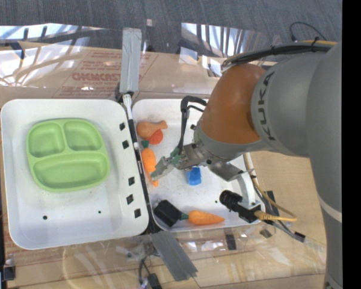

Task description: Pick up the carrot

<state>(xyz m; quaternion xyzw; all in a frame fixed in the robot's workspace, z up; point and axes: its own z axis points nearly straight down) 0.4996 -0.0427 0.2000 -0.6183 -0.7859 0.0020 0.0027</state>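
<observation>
End effector [162, 167] beside carrot [148, 160], fingers slightly parted, holding nothing; risk: fingertips nudge carrot against bin wall [136, 155], missing grasp.

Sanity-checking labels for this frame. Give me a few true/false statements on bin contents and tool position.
1. The green divided plate lies in the left bin. True.
2. A carrot lies near the right bin's front edge. True.
3. The tool hangs over the left bin. False: it is over the right bin, near the divider.
4. The blue block sits on the plate. False: it is in the right bin.
5. A drumstick lies in the right bin. True.
</observation>
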